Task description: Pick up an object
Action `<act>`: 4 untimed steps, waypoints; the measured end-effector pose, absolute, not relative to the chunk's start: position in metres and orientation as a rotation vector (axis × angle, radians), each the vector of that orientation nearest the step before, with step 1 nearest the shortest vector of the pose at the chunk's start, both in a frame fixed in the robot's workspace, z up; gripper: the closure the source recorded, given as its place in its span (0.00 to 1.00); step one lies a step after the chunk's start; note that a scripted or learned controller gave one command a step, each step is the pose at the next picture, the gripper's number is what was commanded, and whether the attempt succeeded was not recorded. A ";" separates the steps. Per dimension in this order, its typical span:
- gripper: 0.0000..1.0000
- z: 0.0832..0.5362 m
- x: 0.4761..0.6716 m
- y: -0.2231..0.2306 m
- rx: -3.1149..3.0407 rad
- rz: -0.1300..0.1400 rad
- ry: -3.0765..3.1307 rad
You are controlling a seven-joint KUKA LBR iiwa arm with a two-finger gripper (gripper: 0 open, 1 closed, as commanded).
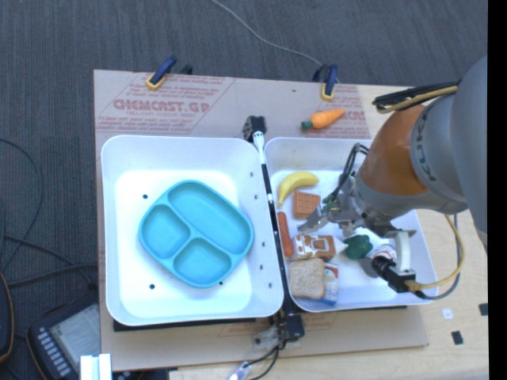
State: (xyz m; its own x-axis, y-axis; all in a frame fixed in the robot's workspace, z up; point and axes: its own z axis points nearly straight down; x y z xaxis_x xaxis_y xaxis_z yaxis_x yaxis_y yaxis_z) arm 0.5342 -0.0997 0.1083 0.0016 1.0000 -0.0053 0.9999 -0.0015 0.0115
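Note:
My gripper (323,217) hangs low over the middle of the right bin (420,267), just right of an orange-brown square cracker (305,204). A yellow banana (296,184) lies toward the bin's far left. A red sausage (283,233) runs along the left wall. A brown and white piece (314,248) sits just below the gripper, and a green toy (358,246) lies to its right. A slice of bread (306,279) rests at the near edge. The wrist hides what lies directly under it.
The left bin (119,172) holds a blue divided plate (196,233). A toy carrot (323,119) lies on the board behind the right bin. Clamps (162,71) hold the board's far edge, and a cable (444,279) loops off the wrist.

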 end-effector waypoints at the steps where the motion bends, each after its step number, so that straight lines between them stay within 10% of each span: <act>1: 0.00 0.088 0.637 -0.098 2.214 0.008 2.217; 2: 1.00 0.100 0.638 -0.099 2.210 0.007 2.216; 3: 0.00 0.100 0.637 -0.099 2.210 0.006 2.216; 4: 1.00 0.109 0.637 -0.099 2.208 0.004 2.216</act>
